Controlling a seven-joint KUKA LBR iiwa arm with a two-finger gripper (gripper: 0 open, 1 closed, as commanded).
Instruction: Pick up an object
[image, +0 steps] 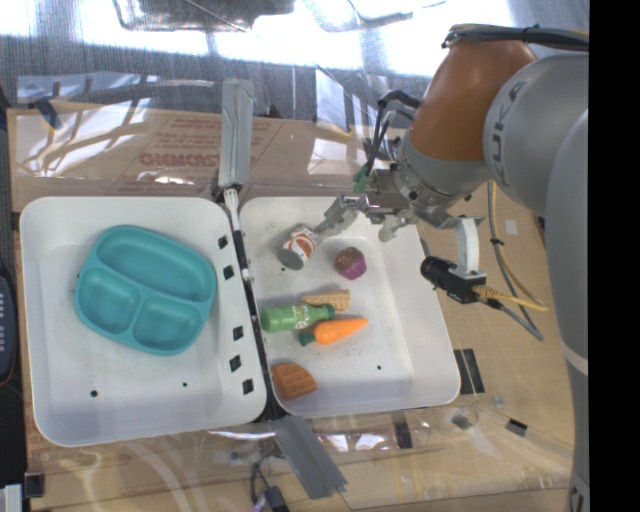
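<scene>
Nearest, a waffle (293, 379) lay by the right bin's (425, 345) front edge; the gripper (340, 215), fingers spread wide, hovered beside a can (298, 246) near the back edge.

A small can (298, 246) lies tipped on its side just below-left of the gripper (338, 213). A purple round piece (350, 263) (perhaps an onion) sits right beneath it; bottle (297, 318), carrot (336, 330) and cracker (293, 379) lie farther down.
</scene>
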